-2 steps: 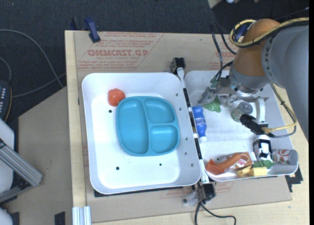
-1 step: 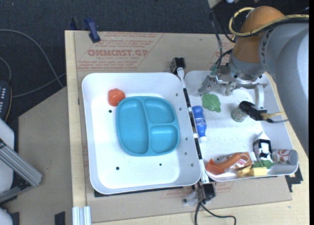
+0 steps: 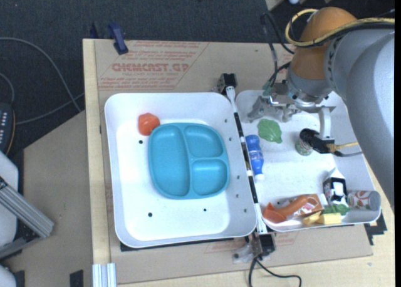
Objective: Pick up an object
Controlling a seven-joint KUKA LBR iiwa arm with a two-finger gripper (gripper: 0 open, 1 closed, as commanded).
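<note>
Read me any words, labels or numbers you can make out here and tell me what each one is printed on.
"CHEMCAST GP", in red, on the brown board under the bins.
Smaller red lines beneath it on the board: too blurred to read.
Faint red print along the board's front edge: unreadable.
Can in the right bin: label too small to read.

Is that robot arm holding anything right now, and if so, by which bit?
It cannot be told. The gripper sits low in the right bin, just above the green object, but nothing is seen between its fingers.
</note>
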